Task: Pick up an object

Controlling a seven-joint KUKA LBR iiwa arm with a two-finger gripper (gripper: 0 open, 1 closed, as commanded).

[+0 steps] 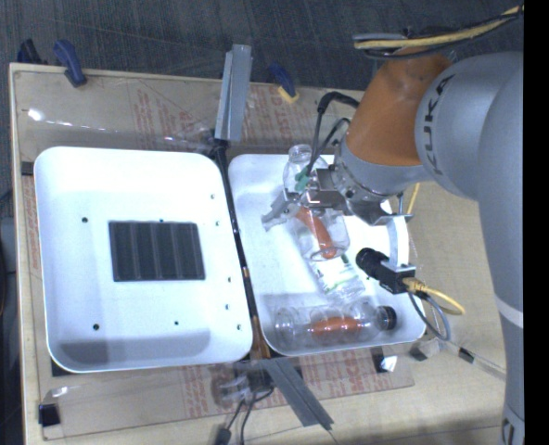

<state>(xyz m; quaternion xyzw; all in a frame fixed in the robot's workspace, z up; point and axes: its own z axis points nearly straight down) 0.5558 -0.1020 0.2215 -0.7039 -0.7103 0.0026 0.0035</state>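
Clear plastic bottle [323,245] lies under the pincer [298,202]; its grip state is unclear.

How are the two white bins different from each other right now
The left bin has a dark ribbed rectangle at its middle and bare white floor around it; the right bin holds clear plastic bottles with orange parts inside. The arm reaches over the right bin, not over the left bin. The left bin shows wider in this view. Both are shallow, white and round-cornered, set side by side.
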